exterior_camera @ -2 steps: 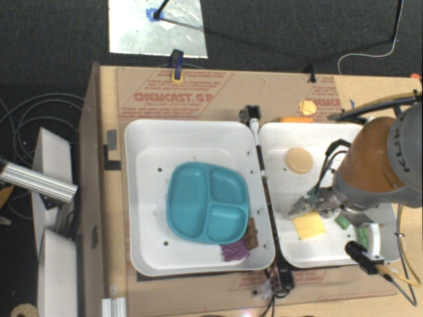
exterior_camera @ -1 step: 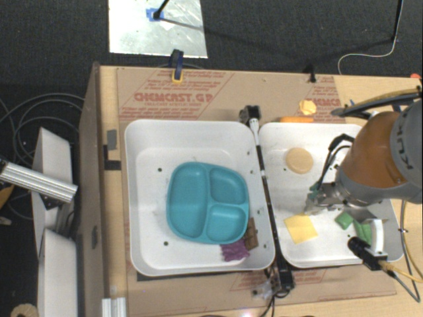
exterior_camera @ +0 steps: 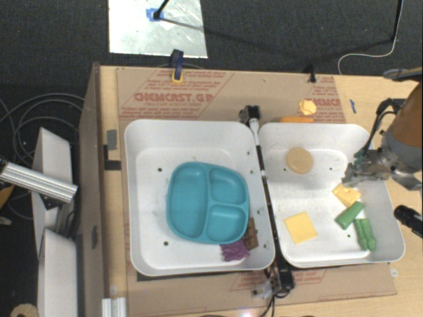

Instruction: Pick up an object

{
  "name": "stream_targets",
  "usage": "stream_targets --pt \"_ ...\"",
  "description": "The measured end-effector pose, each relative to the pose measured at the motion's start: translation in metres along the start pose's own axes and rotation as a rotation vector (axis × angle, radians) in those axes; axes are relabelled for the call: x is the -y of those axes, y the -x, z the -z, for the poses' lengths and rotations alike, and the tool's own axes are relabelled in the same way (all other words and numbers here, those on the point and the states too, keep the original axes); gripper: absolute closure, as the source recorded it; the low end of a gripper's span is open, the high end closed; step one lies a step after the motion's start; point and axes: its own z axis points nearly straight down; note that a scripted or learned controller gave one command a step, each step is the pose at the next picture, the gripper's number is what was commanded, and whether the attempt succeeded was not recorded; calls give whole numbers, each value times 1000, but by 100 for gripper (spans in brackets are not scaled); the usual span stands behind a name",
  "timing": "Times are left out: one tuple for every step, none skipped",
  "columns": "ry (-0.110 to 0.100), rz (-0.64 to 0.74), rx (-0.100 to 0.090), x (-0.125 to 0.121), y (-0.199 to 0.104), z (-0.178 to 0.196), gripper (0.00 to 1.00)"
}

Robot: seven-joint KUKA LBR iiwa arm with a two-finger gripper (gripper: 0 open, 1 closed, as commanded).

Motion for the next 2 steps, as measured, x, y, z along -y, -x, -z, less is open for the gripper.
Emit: stream_targets --pt "-5 12 -6 -54 -44 2 100" --pt "-2 1 -1 -95 36 29 100"
